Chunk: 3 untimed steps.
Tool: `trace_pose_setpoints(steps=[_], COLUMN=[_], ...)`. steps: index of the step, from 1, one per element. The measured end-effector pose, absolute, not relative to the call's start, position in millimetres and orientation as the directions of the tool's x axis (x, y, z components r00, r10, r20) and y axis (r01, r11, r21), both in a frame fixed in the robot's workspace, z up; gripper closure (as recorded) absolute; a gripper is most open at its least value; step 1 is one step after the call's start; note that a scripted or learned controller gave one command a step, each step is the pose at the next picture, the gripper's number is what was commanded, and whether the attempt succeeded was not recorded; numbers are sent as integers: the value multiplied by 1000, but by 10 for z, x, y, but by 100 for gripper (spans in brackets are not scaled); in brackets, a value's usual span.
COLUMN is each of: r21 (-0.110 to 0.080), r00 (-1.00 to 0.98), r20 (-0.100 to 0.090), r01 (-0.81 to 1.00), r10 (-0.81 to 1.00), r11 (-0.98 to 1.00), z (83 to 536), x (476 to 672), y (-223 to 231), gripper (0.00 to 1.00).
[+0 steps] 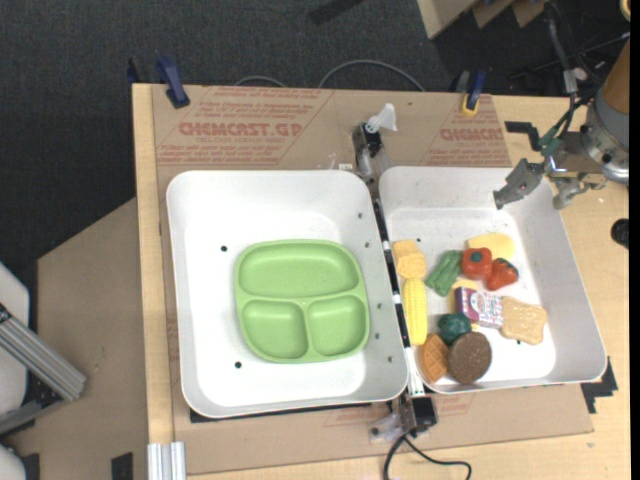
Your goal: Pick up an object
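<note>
Crowding the right bin's (570, 268) near and middle part, toy food lies heaped: a brown cookie (470, 357), corn cob (412, 308), tomato (477, 261). A green tray (300, 300) fills the left bin (200, 268). Beyond, at the right bin's far right corner, the gripper (538, 180) hangs released, grasping nothing.

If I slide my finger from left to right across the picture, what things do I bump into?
Green divided plate → yellow corn cob → green pepper → red tomato → cracker → gripper, up over the right bin's far corner.
</note>
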<state>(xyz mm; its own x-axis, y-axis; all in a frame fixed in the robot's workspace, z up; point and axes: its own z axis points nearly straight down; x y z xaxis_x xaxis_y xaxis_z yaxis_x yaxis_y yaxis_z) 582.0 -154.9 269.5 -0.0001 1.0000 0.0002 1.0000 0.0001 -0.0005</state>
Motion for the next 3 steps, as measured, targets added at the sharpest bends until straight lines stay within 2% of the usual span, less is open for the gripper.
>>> trace_pose_setpoints(steps=[1, 2, 3], r21=[-3, 7, 10], r00=[2, -1, 0], r20=[2, -1, -2], r01=[1000, 1000, 1000], r10=[1000, 1000, 1000], r11=[-2, 1, 0], z=[808, 877, 985], x=[5385, 5734, 5733], y=[-1307, -1386, -1387], gripper=[0, 0, 100])
